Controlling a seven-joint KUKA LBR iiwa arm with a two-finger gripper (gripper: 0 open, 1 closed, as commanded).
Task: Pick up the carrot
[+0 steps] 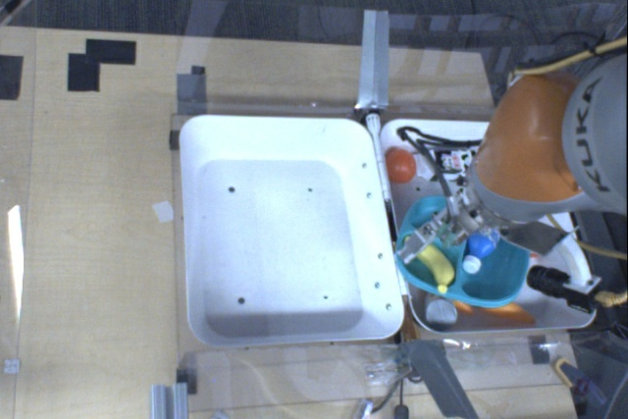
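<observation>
You could not see most of the right bin [429, 317]: the arm [535, 147] lay across it and covered its middle and far side. The pincer [453, 229] was a dark tangle against the clutter, too small and muddled for you to judge its fingers. Of the carrot [498, 312] you saw only an orange sliver along the near wall, the rest tucked under the blue dish [491, 278]. The arm itself ran off the right edge. A small grey thing [442, 312] near the bin's front corner was too blurred for you to name, and the blue-capped item [475, 255] on the dish was too small to identify.
</observation>
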